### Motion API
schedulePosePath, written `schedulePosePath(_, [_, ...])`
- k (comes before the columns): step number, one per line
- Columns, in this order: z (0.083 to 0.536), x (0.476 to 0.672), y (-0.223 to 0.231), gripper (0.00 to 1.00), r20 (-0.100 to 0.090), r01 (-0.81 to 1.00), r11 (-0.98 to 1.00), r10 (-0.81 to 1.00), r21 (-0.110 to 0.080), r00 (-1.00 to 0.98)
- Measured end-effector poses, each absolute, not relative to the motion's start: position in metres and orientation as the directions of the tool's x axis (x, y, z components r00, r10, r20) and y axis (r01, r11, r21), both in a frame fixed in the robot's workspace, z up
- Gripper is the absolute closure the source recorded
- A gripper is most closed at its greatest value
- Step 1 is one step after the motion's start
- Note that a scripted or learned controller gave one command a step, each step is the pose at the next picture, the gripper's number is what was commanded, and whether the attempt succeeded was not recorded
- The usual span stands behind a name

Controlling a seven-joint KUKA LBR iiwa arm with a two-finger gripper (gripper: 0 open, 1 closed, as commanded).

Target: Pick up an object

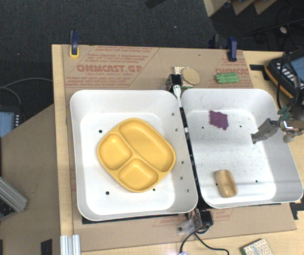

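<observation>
A small purple object (218,119) lies in the back half of the right bin (247,101). Near that bin's front sits a tan, rounded block (225,183). My gripper (261,135) hangs over the right side of the right bin, to the right of the purple object and well behind the tan block. It touches neither of them, and nothing shows in its grasp. A yellow divided plate (136,154) rests in the middle of the left bin (83,142).
A green object (226,78) and a round tan disc (191,77) lie on the cardboard behind the bins. Blue clamps (75,42) (231,49) hold the board's back edge. Cables and a device (292,73) sit at the far right.
</observation>
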State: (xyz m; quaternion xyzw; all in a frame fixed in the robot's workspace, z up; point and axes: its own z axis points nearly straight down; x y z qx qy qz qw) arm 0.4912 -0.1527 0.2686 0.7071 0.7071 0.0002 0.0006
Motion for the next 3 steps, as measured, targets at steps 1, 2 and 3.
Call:
schedulePosePath(1, [0.079,0.485,-0.159,0.00,0.000,1.000,-0.002,1.000,-0.001,0.002])
schedulePosePath(2, [0.085,0.530,-0.105,0.00,0.000,1.000,0.006,1.000,0.004,-0.006])
schedulePosePath(3, [0.085,0.586,-0.091,0.00,0.000,1.000,0.004,1.000,0.005,-0.004])
